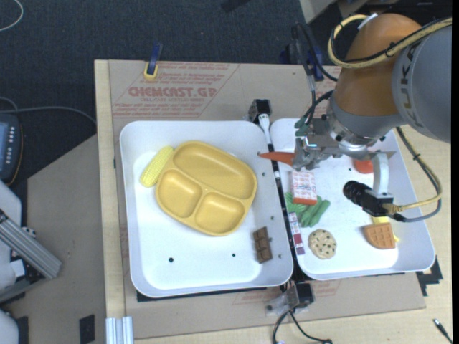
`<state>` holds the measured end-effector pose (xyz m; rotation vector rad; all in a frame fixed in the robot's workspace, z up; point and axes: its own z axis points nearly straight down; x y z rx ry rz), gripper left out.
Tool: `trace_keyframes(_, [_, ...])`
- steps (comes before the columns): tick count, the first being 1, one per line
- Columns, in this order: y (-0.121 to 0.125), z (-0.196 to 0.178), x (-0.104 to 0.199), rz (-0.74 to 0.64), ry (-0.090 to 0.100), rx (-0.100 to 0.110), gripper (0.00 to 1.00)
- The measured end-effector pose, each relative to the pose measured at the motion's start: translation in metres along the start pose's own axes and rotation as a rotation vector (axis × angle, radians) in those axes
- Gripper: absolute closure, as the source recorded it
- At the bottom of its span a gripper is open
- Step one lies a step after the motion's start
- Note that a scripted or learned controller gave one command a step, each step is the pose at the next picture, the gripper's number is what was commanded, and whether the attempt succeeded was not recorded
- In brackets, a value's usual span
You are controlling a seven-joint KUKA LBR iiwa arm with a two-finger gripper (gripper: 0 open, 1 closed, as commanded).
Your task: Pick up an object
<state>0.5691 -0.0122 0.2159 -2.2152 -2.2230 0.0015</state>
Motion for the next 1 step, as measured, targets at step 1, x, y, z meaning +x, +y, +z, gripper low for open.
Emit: trace_keyframes(1, [0.0119,-0.0171,0.0021,0.002,-0.002,-0.005,1.00])
